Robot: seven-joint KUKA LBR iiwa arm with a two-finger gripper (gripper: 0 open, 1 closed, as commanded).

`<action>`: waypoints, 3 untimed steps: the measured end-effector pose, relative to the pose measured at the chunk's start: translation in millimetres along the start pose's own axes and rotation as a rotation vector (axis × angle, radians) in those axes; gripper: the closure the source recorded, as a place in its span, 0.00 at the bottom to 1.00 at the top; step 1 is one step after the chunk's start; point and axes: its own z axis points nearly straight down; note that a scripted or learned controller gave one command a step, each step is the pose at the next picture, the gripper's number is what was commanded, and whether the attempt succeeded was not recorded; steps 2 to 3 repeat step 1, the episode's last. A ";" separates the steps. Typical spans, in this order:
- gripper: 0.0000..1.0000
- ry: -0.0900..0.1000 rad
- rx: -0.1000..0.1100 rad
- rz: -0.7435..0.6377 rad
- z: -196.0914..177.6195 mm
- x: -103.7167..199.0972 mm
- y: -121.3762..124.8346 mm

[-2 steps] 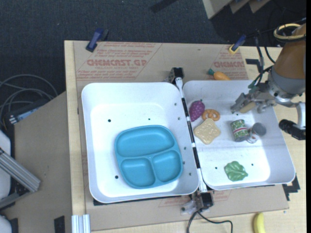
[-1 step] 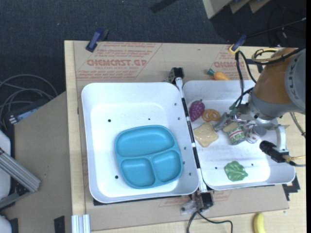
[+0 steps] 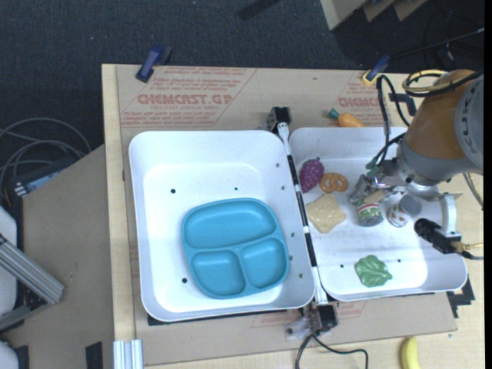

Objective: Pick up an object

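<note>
The right bin holds a purple bunch of grapes, a brown pretzel, a pale slice of bread, a green leaf and a small round can with a green and red label. My gripper hangs low over the middle of this bin, directly above the can and just right of the pretzel. The wrist hides where it meets the can. A second small round piece lies right beside the can, partly under the arm.
The left bin holds a blue divided plate. A toy carrot lies on the bench behind the right bin, and a yellow piece sits at the bench's front edge. Black clips join the bins at the middle wall.
</note>
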 end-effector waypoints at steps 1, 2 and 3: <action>1.00 0.003 0.002 -0.003 -88.5 84.5 29.9; 1.00 0.003 0.002 -0.003 -88.5 84.5 29.9; 1.00 0.003 0.002 -0.003 -88.5 84.5 29.9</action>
